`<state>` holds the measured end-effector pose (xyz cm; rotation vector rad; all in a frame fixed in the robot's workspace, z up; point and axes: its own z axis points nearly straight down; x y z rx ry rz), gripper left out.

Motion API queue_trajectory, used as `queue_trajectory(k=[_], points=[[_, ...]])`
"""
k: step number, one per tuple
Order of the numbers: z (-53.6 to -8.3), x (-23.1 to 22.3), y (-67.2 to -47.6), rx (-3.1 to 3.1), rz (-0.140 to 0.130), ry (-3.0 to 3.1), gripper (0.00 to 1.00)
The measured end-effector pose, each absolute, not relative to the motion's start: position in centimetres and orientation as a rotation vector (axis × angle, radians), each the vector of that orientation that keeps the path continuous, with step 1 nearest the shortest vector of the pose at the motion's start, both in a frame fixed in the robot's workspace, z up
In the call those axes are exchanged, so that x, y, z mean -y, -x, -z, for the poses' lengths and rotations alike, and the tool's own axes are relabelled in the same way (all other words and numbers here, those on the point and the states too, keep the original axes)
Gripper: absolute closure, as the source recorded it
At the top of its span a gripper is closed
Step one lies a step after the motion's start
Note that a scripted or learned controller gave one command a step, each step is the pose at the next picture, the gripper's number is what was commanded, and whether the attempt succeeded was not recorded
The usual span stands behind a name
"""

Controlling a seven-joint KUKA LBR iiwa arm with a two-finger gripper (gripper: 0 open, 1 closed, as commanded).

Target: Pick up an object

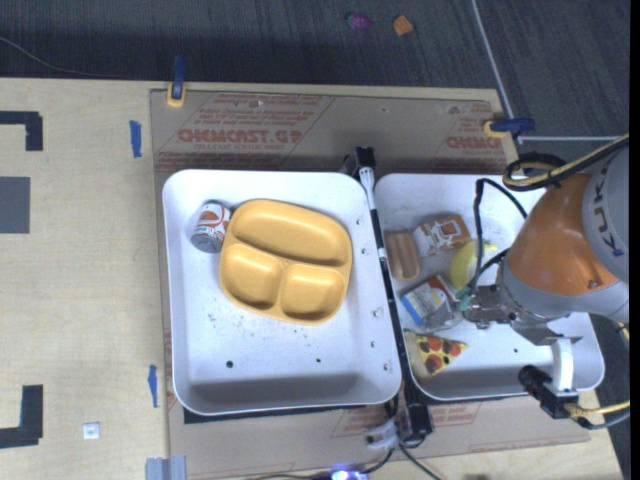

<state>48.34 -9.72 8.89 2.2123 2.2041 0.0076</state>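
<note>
Just one fixed cam up above the bench, angled down at both bins, far enough back to catch some floor behind.

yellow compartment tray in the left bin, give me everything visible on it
The yellow plastic-looking tray has rounded corners and three recesses: one long across the far side, two smaller ones nearer the camera. It lies flat and open side up in the far half of the left white bin, turned slightly askew. A small red-and-white can rests against its left corner.
</note>
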Motion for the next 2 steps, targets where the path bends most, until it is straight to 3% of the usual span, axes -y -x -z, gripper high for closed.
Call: queue_trajectory(k=[2], points=[[-8.89, 9.70, -48.34, -2.206, -0.009, -2.211, 0.00]])
